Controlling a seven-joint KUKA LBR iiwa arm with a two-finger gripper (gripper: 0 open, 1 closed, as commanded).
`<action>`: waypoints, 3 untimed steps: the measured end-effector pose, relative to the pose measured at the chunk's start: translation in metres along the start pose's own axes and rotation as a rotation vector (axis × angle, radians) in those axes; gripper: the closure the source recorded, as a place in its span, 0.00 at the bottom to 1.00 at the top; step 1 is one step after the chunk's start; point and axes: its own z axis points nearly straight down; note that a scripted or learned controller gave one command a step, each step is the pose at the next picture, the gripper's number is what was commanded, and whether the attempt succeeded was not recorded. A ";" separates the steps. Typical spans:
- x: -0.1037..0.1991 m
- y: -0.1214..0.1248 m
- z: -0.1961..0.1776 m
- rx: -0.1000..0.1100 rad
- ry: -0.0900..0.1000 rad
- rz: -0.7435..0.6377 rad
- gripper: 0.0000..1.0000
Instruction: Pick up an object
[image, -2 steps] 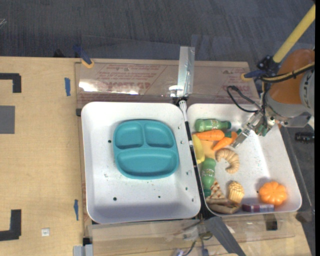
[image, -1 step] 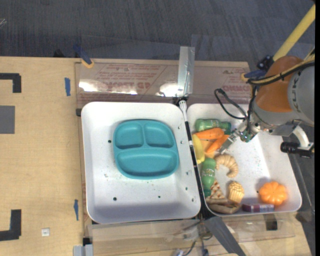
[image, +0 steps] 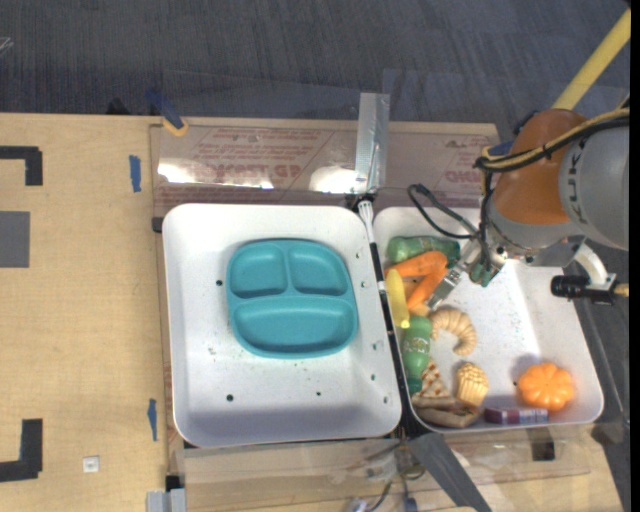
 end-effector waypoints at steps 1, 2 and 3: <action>0.010 -0.074 0.003 -0.007 0.017 0.100 0.00; 0.045 -0.027 0.002 -0.010 0.017 0.128 0.00; 0.029 -0.004 0.002 -0.005 0.019 0.289 0.00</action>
